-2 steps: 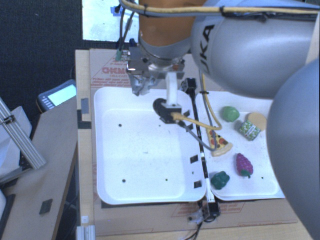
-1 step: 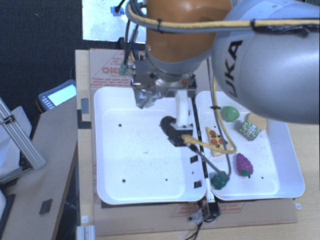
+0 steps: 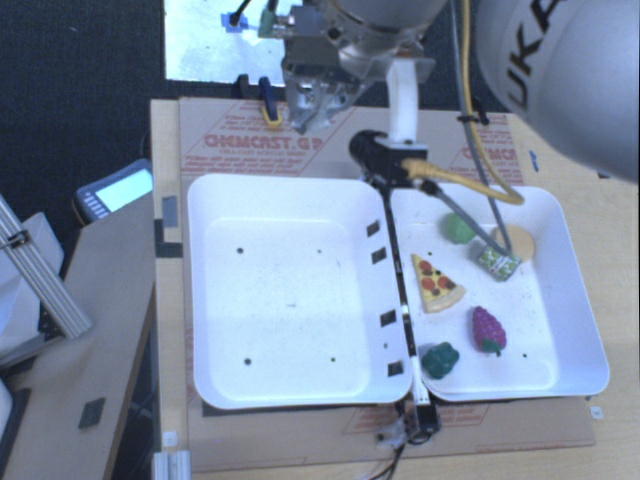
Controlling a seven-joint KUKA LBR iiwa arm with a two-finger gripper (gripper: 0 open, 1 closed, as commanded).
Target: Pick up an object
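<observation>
Left bin: lies below and left of the gripper, with nothing to pick in it; a descent here would close on bare plastic.
Gripper: raised above the far edge of the bench, beyond both bins; whether it is open or closed I cannot tell, and nothing visible hangs from it.
Broccoli piece: far below and right of the gripper, close to the divider wall; a finger could catch that wall.
Pizza slice: below and right, lying flat; the risk is fingers sliding over it.
Green lump: nearest target, down and right, just beside the small can; a grasp could clip both or knock one away.
Purple grapes: furthest right and low; rounded, likely to squirt out.
Right bin: holds every candidate.
</observation>
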